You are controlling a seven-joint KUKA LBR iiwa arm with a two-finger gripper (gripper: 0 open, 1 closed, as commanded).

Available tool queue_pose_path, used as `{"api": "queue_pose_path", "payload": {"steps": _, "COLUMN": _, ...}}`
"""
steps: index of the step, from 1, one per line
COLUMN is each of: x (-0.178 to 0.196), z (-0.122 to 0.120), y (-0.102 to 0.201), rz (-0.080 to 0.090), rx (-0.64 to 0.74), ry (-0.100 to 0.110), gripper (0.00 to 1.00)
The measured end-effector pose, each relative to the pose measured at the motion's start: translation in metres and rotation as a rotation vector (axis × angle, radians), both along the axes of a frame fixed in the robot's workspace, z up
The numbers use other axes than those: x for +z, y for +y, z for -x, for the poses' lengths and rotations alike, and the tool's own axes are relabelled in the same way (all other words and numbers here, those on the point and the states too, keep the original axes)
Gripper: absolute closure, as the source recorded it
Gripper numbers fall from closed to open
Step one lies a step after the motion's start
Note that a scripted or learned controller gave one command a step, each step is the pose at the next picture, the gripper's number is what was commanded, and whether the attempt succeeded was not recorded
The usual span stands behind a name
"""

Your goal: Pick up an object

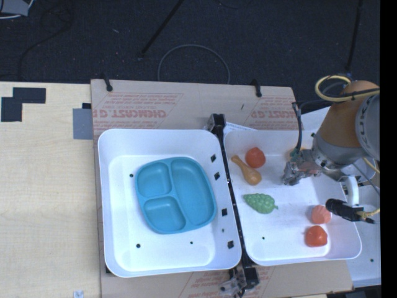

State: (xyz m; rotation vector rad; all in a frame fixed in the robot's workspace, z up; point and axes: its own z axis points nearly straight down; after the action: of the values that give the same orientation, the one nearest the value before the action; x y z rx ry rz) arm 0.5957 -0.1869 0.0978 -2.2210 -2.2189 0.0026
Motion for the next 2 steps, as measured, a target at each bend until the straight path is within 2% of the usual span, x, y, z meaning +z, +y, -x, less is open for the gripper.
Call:
{"api": "queue_pose_path", "payload": {"steps": 1, "x": 0.043, "z": -0.002, "y": 0.000, "rz": 0.001, "rx": 0.002, "ry": -0.005, "gripper": 1.00}}
{"api": "queue_pose_path", "payload": {"steps": 2, "x": 0.105, "z": -0.001, "y": 0.002, "rz": 0.002, "rx": 0.003, "ry": -0.007, "gripper": 1.00}}
